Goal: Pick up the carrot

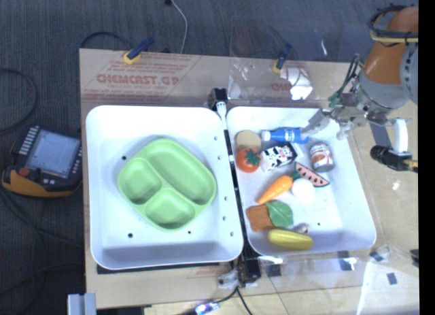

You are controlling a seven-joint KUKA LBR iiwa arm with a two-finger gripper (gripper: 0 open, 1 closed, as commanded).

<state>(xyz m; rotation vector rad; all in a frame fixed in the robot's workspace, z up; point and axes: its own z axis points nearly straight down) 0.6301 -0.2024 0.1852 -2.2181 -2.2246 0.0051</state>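
The carrot point(275, 188) lies mid right bin point(357, 201); the end effector point(319, 120) hovers at its far edge, seemingly open, gripping nothing.

We see the carrot point(275, 188) boxed in: tomato point(247, 160) and cow-print toy point(278, 156) at its upper left, watermelon slice point(312, 175) and white egg point(302, 192) on its right, green leaf point(279, 212) and brown piece point(258, 218) below. Open floor in the right bin point(353, 205) sits at the lower right, past the egg. The left bin point(102, 171) has the green tray point(167, 183) in its middle, with bare margins around it.
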